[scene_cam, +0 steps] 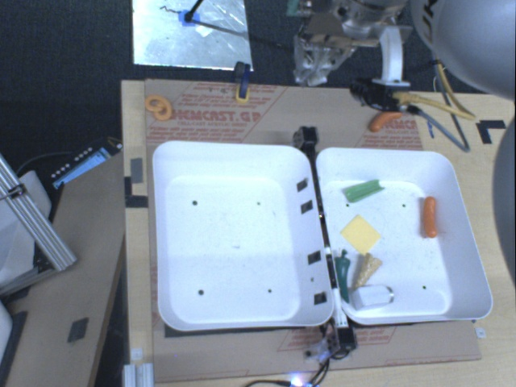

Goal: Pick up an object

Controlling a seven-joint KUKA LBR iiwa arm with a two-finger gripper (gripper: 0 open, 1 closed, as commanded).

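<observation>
The gripper (316, 64) hung above the bench at twelve o'clock of the right bin (463, 208), clear of both bins; whether its fingers were apart or together could not be told. In that bin lay a green strip (363, 190), a yellow square (359, 234), an orange sausage (430, 217) at three o'clock, and a white block (371, 297) near six o'clock.

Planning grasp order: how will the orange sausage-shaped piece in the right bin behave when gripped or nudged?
The orange sausage-shaped piece looks rounded along its length, so a sideways nudge would probably roll it. Its smooth surface may slip in the gripper. It lies apart from other items on the right white bin, so approach looks unobstructed.
</observation>
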